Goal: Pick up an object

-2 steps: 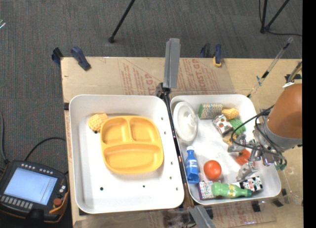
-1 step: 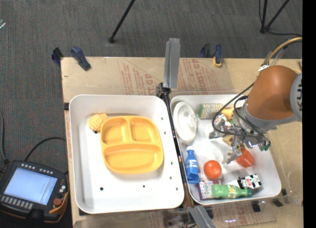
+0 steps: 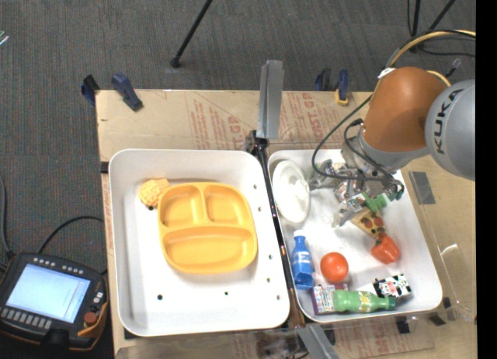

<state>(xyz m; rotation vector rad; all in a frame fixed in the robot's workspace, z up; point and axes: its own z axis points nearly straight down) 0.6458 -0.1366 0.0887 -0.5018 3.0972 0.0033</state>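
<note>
My gripper [image 3: 351, 208] hangs low over the right bin [image 3: 423, 229], below the orange band of the arm. It sits just left of a small green piece [image 3: 377, 202] and a brown and yellow toy [image 3: 367, 222], close to both. A red pepper toy [image 3: 386, 250] lies just below them. Nearer the front are a red tomato [image 3: 335, 266], a blue bottle [image 3: 301, 259], a green bottle [image 3: 359, 301] and a black-and-white block [image 3: 390, 286]. A white bowl [image 3: 290, 189] leans at the bin's left wall.
The left bin [image 3: 132, 272] holds a yellow divided plate [image 3: 207, 226] and a tan waffle-like toy [image 3: 153, 191] at its upper left corner. A grey post [image 3: 270, 105] rises between the bins at the back. Cables loop from the wrist over the right bin's back.
</note>
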